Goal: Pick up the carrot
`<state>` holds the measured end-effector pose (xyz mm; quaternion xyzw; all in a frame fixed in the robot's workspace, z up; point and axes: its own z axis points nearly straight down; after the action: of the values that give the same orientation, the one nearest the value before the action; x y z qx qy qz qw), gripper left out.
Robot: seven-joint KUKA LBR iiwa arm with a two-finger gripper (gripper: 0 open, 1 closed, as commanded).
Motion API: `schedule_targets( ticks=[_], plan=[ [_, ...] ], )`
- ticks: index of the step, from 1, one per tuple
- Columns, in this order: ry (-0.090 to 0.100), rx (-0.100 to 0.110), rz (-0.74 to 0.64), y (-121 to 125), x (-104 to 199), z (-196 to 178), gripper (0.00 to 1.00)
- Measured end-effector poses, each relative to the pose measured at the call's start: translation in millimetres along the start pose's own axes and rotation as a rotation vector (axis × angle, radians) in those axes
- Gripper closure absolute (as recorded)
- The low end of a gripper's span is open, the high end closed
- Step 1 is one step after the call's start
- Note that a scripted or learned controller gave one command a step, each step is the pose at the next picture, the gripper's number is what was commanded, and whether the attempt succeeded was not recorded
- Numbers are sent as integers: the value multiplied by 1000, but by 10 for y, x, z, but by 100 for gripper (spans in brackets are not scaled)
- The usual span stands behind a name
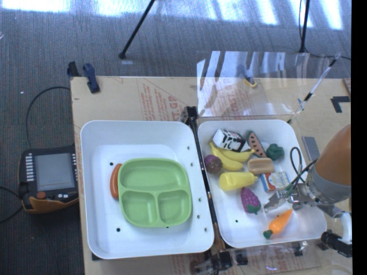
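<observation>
The carrot (279, 223) lies low in the right bin (229, 234), near that bin's front right corner. It is a short orange toy with a small green top. Its long axis runs on a slant: the green end points down and to the left, toward the bin's front wall, and the orange body rises up and to the right.

Just above the carrot's upper end sits the gripper (282, 200), a silvery metal piece at the end of the grey arm (332, 179) that comes in from the right. Its tips are close over the carrot, but whether the fingers are apart or closed cannot be made out, and nothing is seen held between them.

Left of the gripper lies a purple bunch of grapes (249, 200). Farther back sit a yellow corn cob (236, 180), a small white and orange carton (274, 181) and a hot dog bun (260, 165). Beyond these are a banana (226, 158), a dark round fruit (214, 164), a black and white carton (228, 140), a watermelon slice (256, 144) and a piece of broccoli (275, 151).

In the left bin (92, 148) a green divided plate (153, 191) rests, with an orange-red sausage (115, 181) lying upright along its left edge.
</observation>
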<state>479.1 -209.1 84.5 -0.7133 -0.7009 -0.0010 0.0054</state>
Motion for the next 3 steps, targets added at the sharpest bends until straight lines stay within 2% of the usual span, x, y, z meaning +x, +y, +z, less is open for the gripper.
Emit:
schedule_targets(
  ticks=[1,2,3],
  plan=[
    [4,6,7,-11,-3,-66,100],
    [6,7,9,-11,2,-64,0],
    [-4,0,-335,-28,1,-6,0]
  ],
)
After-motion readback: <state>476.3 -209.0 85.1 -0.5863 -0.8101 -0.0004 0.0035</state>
